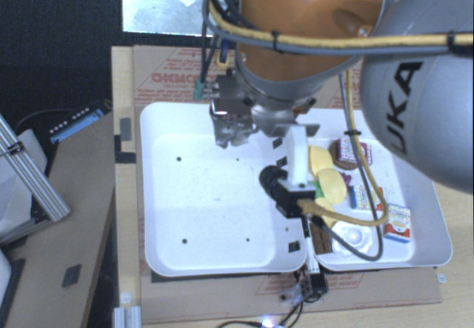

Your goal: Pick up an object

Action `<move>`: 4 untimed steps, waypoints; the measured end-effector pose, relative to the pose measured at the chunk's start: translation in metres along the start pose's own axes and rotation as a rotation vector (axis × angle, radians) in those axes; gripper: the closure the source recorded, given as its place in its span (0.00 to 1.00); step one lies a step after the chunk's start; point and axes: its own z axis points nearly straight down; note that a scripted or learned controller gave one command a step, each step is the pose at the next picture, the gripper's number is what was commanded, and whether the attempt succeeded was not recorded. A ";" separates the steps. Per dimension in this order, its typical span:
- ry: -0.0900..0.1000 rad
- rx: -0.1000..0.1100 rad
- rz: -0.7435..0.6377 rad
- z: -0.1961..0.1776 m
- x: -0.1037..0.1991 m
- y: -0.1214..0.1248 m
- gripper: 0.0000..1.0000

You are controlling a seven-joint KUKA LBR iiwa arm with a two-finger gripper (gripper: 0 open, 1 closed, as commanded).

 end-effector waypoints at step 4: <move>-0.005 -0.001 0.019 -0.082 -0.068 0.077 1.00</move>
